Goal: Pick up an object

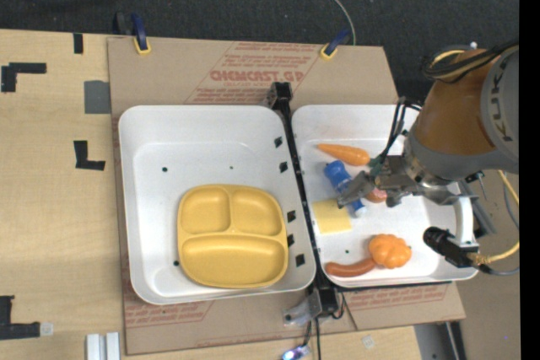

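Lying in the right bin (422, 124), 5 loose pieces, all placed here relative to the yellow block (332, 217). Yellow block: pale, squarish, flat on the bin floor near the left wall. Just above it, a small blue piece (337, 174), partly covered on its right side by the end effector (356, 194). Further above that, an orange carrot (344, 153), lying flat, tapered, thick end to the right. Below and right of the block, a round orange fruit (389, 249), lobed like a small pumpkin. Touching its lower left, a reddish-brown sausage (350, 268), curved, lying along the bin's front edge.
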